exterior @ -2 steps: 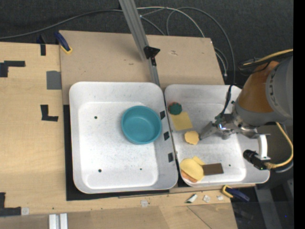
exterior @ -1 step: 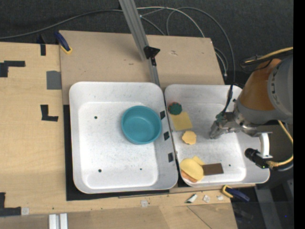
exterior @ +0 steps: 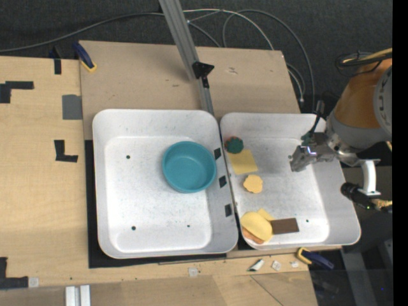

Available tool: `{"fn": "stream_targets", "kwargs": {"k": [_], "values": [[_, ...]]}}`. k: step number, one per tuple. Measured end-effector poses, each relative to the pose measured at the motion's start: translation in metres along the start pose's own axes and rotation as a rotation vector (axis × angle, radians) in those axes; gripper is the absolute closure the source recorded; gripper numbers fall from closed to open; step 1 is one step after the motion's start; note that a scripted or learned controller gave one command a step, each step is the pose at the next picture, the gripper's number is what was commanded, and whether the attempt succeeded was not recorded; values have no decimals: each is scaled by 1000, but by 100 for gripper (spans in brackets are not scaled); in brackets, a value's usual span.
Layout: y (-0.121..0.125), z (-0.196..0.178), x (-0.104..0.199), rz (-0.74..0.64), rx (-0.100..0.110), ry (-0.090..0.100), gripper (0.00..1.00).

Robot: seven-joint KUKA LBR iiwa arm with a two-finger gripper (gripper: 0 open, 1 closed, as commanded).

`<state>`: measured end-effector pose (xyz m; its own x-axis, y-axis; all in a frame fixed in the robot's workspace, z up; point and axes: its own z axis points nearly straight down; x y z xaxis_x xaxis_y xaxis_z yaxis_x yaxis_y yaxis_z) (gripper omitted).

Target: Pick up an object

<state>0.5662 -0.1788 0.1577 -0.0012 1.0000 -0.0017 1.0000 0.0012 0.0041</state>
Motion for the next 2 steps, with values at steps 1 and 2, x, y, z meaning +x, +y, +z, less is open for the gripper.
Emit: {"fn": "stream_targets", "kwargs": {"k": [1,2], "values": [[-6,-60,-4,0,-1,0,100],[-5,-82,-3,0,2,1,100]]}}
